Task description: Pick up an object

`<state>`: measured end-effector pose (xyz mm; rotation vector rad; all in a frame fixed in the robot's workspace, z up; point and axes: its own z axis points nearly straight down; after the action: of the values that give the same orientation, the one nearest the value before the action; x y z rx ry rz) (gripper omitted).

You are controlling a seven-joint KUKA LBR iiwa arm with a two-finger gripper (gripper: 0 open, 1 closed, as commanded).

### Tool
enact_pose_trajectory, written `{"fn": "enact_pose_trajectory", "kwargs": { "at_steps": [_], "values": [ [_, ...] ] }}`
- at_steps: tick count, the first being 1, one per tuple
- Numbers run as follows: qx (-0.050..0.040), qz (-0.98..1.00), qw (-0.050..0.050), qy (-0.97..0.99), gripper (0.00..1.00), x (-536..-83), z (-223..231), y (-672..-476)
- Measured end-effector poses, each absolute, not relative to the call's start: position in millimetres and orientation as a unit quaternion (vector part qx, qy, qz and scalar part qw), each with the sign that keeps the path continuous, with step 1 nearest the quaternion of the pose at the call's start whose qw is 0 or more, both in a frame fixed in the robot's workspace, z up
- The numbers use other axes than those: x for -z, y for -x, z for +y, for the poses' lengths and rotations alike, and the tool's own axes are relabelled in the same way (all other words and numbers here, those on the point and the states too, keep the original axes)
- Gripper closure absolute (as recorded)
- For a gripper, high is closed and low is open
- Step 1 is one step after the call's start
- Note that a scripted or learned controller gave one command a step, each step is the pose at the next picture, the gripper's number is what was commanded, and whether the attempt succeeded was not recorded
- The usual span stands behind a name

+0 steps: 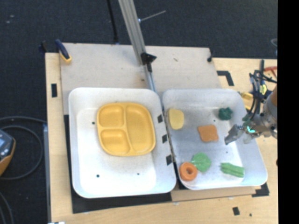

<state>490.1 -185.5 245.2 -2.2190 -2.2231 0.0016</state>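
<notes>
Left bin (84,181): it has 1 yellow plate (126,128) with 3 parts.
Right bin (201,99): it has 6 small toys.
Toys to pick: a pale yellow piece (176,118) by the left wall, an orange ring (188,171) touching a green leafy piece (202,162), an orange square (208,133) in the middle, a dark green lump (225,113) at the back, a long green piece (232,170) at the front.
What could go wrong: the ring and leafy piece touch, so a grab may push both away. The flat square may slip.
Gripper (239,135): it is low at the right side of the right bin, near the orange square. It holds nothing. I cannot tell if it is spread or pressed together.
Arm: it comes in from the right, bent down to the bin.
</notes>
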Motion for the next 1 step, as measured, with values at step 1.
{"fn": "enact_pose_trajectory", "kwargs": {
  "at_steps": [1],
  "values": [
    [0.0001,-0.708,-0.001,0.706,0.0,-246.0,-185.7,-490.7]
  ]
}}
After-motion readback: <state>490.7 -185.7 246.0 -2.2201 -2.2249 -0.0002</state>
